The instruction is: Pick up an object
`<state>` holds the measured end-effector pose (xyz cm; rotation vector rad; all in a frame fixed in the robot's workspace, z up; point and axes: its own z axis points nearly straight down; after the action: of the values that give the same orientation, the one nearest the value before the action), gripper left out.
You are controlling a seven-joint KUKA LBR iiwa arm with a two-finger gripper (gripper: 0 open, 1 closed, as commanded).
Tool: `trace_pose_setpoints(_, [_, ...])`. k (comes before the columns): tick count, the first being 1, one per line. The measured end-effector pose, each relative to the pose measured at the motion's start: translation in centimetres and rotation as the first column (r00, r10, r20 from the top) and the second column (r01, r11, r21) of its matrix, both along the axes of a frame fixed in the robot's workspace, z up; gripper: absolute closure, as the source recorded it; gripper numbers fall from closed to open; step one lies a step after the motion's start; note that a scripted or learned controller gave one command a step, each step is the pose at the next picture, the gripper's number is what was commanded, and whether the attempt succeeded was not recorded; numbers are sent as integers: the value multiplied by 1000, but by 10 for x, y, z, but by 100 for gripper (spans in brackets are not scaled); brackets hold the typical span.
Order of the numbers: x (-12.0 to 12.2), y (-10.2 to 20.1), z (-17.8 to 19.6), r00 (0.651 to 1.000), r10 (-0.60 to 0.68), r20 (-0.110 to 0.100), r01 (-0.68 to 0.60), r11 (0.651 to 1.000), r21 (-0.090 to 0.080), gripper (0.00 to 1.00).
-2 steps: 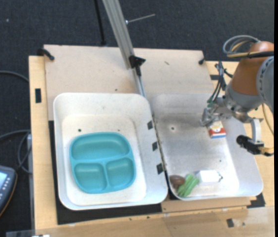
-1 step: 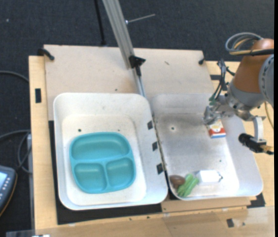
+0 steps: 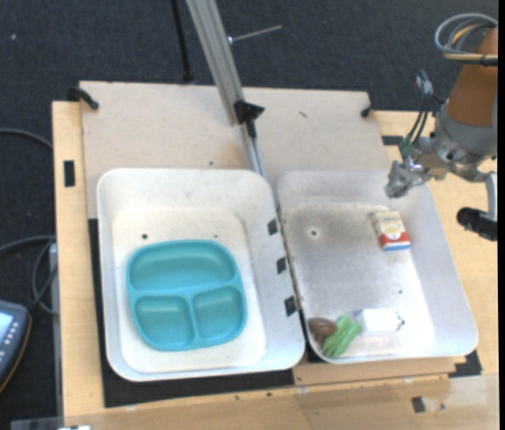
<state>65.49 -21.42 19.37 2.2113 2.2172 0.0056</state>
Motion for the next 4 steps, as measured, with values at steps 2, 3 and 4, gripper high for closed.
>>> trace_pose_setpoints(2, [-57, 117, -46, 1000, 4, -13, -4, 1000, 7, 100])
trace_pose_setpoints(3, [-56, 113, -44, 1000, -4, -8, 4, 1000, 4, 0])
trace_pose_setpoints(4, [-128, 182, 10, 1000, 4, -7, -4, 1000, 8, 0])
